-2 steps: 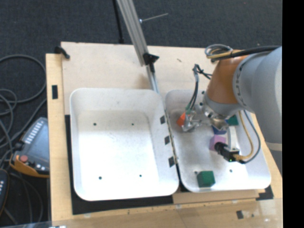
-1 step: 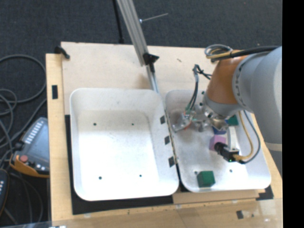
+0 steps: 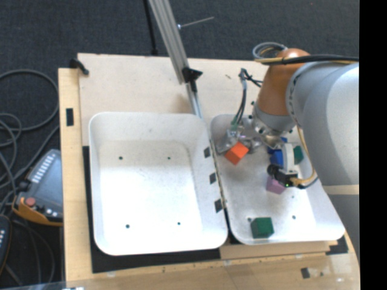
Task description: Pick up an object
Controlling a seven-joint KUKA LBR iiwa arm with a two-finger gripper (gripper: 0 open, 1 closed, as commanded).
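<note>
In the right bin [image 3: 314, 219] an orange block [image 3: 237, 153] sits at the upper left, close to the wall shared with the left bin. My gripper [image 3: 231, 140] hangs over that corner, its grey tip right at the block's upper left edge, touching or nearly so. The arm's wrist with the orange band [image 3: 275, 92] rises behind it. A blue block [image 3: 277, 157] and a purple block [image 3: 276, 185] lie to the right, partly under the arm's cables. A dark green block [image 3: 262, 226] rests near the bin's front edge.
The left bin [image 3: 97, 162] stands beside the right one. A slanted aluminium post [image 3: 172, 38] rises behind the bins. A teal piece [image 3: 297, 154] lies by the blue block. The big grey arm covers the right bin's far right side.
</note>
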